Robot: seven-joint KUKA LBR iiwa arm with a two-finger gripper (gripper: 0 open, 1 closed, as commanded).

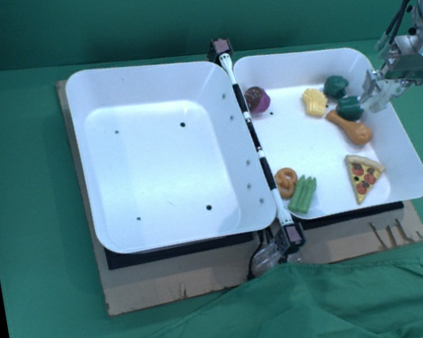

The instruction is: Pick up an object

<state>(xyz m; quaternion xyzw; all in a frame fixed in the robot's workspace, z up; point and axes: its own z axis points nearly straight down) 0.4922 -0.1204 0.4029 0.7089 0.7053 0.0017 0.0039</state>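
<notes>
In the right bin [406, 170], near its far right wall, lie a drumstick [351, 126] and green pepper pieces [349, 107], the likeliest targets. The gripper [374, 88] hangs just beside them at the rim, so this looks like the approach, with a descent over one piece needed next. Its fingers look parted with nothing between them

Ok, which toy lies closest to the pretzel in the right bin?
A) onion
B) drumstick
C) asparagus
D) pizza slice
C: the asparagus lies right beside the pretzel, near the bin's left wall, while the other toys sit well apart.
</notes>
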